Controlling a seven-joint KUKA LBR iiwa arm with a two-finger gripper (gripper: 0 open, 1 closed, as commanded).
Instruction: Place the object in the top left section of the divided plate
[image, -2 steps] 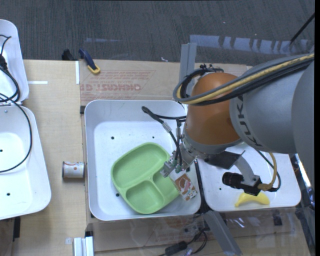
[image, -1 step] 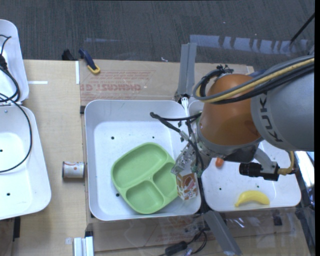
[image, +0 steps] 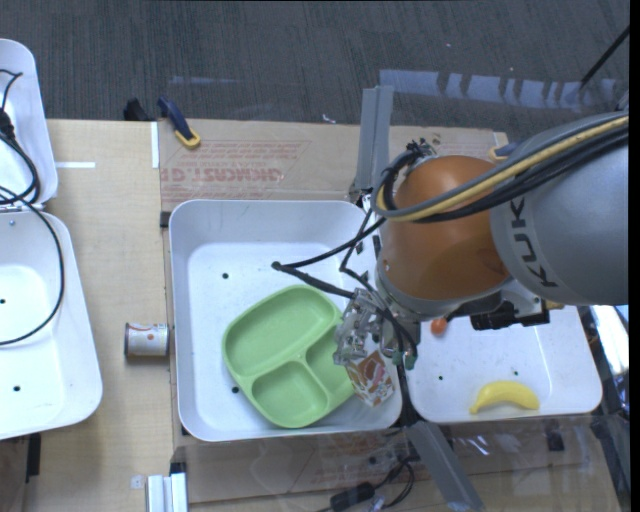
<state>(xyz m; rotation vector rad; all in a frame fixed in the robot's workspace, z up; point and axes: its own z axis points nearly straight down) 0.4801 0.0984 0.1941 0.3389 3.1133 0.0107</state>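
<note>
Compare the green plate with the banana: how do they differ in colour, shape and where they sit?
The plate is pale green; the banana is yellow. The plate is broad, flat and split into sections; the banana is a small curved piece. The plate lies in the left bin, beside the claw; the banana lies in the right bin, apart from the claw. Both rest flat on a white bin floor.

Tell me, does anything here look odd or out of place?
Yes. A small can lies on its side on the bench, outside both bins. The green divided plate sits askew in the left bin, and a yellow banana lies in the right bin.
</note>
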